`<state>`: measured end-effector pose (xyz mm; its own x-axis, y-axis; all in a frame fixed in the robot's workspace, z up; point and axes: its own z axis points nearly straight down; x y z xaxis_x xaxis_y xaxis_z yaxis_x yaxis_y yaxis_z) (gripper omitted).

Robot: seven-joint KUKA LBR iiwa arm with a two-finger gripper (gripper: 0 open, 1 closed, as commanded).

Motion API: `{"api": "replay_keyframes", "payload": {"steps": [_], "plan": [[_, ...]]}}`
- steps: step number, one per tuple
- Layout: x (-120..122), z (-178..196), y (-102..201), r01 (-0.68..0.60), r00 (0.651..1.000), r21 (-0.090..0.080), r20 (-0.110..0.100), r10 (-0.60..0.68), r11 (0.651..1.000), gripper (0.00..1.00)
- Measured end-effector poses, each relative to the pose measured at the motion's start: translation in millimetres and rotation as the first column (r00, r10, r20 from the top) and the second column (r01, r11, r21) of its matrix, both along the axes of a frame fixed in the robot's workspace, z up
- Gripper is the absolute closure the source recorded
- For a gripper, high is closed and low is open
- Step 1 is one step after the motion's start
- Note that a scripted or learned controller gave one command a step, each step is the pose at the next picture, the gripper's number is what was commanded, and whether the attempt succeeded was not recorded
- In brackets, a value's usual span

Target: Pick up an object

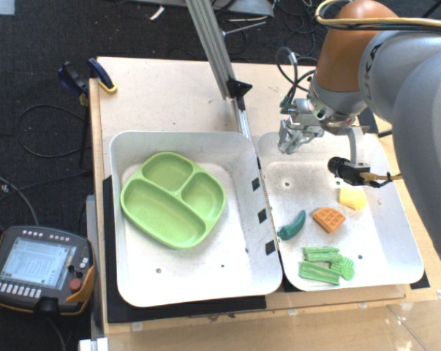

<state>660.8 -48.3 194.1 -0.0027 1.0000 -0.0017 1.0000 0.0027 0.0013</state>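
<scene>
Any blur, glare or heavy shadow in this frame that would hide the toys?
Camera view: even, soft lighting with faint shadows; the green plate, waffle and yellow block read sharp; the arm at right looms large and slightly soft; mild sheen on its orange band.

Orange waffle (329, 219), yellow block (352, 199), green pickle (292, 225) in right bin (396, 269).
</scene>
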Motion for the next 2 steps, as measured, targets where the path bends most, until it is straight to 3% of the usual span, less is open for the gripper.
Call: {"api": "replay_keyframes", "payload": {"steps": [1, 2], "plan": [[-13.4, 42.8, -25.5, 0.006, 1.0, 0.0, 0.004, -0.006, 1.0, 1.0], [-13.5, 39.8, -23.8, 0.002, 1.0, 0.001, -0.001, -0.002, 1.0, 0.0]]}}
